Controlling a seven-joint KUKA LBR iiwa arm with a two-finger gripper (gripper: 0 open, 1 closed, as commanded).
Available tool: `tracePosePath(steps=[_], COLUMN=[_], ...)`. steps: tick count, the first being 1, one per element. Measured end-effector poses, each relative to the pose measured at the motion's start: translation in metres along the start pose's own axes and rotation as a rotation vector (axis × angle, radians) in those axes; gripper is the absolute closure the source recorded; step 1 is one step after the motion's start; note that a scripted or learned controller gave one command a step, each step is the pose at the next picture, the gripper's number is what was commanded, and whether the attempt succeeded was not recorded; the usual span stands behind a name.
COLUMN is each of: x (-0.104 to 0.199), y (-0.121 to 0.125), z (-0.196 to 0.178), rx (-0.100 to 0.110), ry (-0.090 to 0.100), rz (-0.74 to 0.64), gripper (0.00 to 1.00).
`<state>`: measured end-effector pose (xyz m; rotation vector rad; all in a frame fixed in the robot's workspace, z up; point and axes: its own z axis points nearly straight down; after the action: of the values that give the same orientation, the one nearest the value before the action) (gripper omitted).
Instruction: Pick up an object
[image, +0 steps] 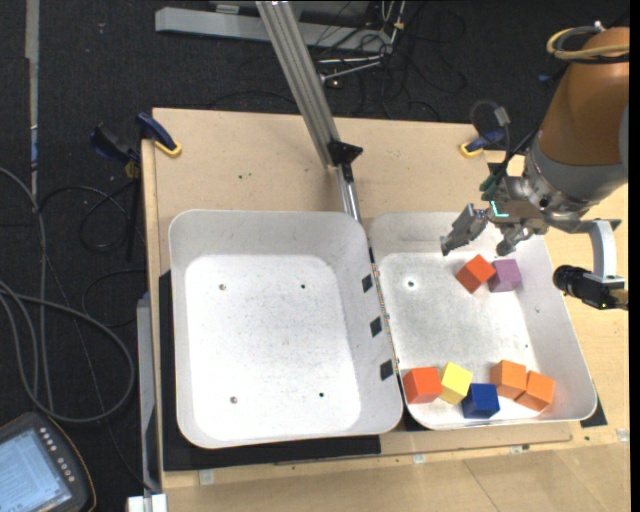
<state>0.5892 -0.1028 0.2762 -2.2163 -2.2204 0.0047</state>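
Camera view: jaws (490, 232) poised over the right bin (566, 330), spread wide and holding nothing.

An orange block (475, 272) and a purple block (506, 274) sit touching each other at the bin's far end, directly below and between the two open fingers. The orange one lies nearer the left finger. Five more blocks cluster along the near wall, well apart. A straight descent looks likeliest to catch the pair.
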Motion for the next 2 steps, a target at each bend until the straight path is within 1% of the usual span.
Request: tracePosePath(steps=[1, 2], x=[0.000, 0.000], y=[0.001, -0.003], z=[-0.002, 0.042], rx=[-0.004, 0.000], ry=[-0.001, -0.001], rz=[0.001, 0.002], gripper=[0.00, 0.00])
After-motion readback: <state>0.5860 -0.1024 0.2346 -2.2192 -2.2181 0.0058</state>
